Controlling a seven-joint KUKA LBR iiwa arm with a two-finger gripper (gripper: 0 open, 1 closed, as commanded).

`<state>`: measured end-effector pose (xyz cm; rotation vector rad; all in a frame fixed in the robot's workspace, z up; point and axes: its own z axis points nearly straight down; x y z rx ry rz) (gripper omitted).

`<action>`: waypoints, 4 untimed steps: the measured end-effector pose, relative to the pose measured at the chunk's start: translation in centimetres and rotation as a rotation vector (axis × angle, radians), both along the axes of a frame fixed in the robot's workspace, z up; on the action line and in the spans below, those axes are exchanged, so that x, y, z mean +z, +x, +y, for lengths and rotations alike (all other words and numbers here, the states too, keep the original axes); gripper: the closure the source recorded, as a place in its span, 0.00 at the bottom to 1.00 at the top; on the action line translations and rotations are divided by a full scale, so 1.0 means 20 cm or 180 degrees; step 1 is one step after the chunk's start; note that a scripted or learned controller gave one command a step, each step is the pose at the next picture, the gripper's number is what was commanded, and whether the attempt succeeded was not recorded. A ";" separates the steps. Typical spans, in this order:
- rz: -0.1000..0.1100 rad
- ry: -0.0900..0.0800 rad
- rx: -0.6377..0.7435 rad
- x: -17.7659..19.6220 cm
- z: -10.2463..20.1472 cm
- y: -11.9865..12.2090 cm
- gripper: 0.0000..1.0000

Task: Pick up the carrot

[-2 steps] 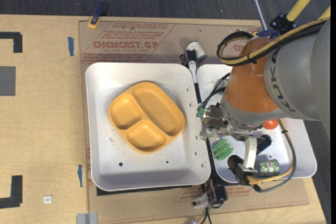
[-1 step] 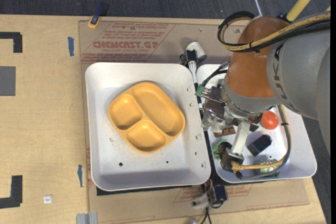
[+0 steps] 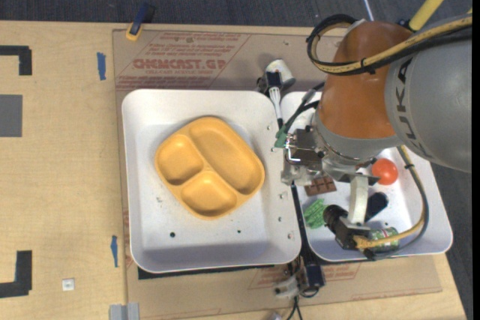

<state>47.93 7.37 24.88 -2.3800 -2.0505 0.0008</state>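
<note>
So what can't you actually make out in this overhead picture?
- Right white bin: mostly covered by the grey and orange arm.
- Pincer: lost among wrist hardware and cables.
- Round orange thing: partly hidden, carrot or not, unclear.
- Green item, dark item: too small to identify.

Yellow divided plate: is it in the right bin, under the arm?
No. The yellow divided plate lies in the left bin, while the arm hangs over the right bin.

the grey arm with its orange band [image 3: 360, 79] covers most of the right white bin [image 3: 435, 225]. an orange rounded item [image 3: 385, 171] is partly hidden. small green [image 3: 314, 214] and brown [image 3: 322, 186] items are too unclear to name.
</note>
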 end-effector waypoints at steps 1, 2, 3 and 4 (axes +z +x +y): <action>0.0006 0.0005 0.1328 -0.32 -0.01 0.04 1.00; -0.0009 -0.0001 0.2063 0.00 0.15 0.27 1.00; -0.0011 0.0002 0.2669 -0.81 0.21 0.00 1.00; -0.0006 0.0001 0.2058 -0.23 0.10 0.00 1.00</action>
